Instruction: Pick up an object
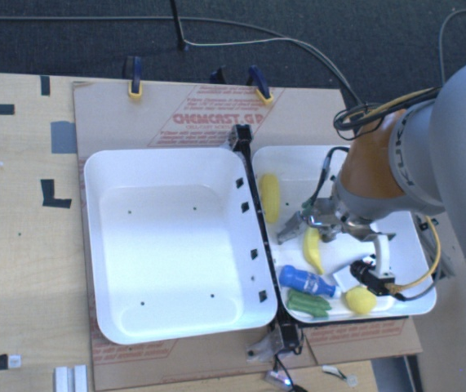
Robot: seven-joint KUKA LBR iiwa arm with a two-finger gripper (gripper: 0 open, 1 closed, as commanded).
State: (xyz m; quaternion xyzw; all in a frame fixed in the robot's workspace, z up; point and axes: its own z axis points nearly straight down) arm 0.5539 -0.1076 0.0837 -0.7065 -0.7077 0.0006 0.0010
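Note:
My gripper (310, 230) is low in the right bin (419, 261), reaching in from the right under the orange-banded wrist. It looks open, its fingers spread to either side of the top end of a small yellow banana (313, 251) that lies on the bin floor. A yellow oblong fruit (269, 197) rests against the divider to the gripper's upper left. Toward the front lie a blue bottle (307, 282), a green pod-like object (308, 305) and a yellow lemon (361, 300).
The left bin (102, 219) sits beside the right one, with a black divider clip strip (253, 227) between them. Black and yellow cables (396, 284) trail from the wrist over the right bin's front corner. Clamps hold the cardboard at the back.

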